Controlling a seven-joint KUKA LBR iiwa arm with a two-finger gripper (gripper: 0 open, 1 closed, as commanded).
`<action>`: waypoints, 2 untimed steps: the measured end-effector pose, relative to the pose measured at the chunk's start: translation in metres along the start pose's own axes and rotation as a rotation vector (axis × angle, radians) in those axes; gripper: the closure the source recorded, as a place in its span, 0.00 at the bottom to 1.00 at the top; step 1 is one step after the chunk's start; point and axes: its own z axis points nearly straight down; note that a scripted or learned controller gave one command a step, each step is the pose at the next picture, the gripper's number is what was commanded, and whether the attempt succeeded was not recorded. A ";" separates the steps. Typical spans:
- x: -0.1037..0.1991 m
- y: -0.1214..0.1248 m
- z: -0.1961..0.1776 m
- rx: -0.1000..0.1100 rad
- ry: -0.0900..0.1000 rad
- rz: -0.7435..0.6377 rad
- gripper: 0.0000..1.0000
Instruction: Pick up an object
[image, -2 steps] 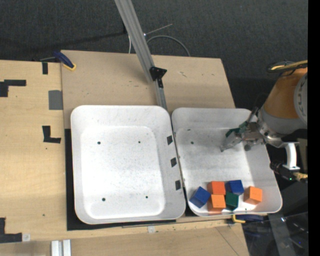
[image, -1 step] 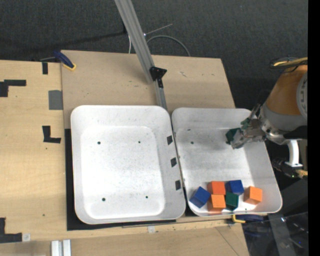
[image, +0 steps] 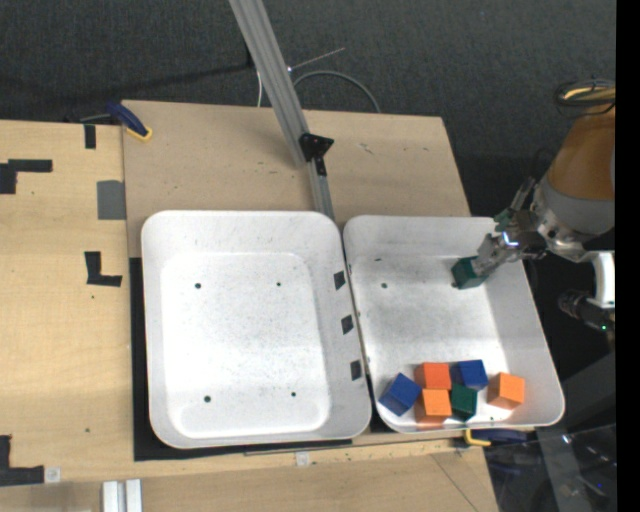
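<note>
My gripper (image: 478, 263) reaches in from the right over the far right part of the right bin (image: 420, 300). A dark green block (image: 465, 272) sits at the fingertips, gripped between them. Along the near edge of this bin lie several blocks: a blue block (image: 400, 392), an orange block (image: 435, 375), another blue block (image: 470, 373), an orange block (image: 435, 403), a green block (image: 463, 401) and an orange block (image: 508, 389).
The left bin (image: 240, 330) stands beside the right one, their rims touching in the middle. A grey metal pole (image: 285, 90) slants across the back of the bench. The arm's orange band (image: 585, 160) is at the far right.
</note>
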 end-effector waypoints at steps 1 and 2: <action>-0.002 0.012 -0.054 -0.001 -0.001 0.001 1.00; -0.002 0.012 -0.063 0.004 0.001 0.001 1.00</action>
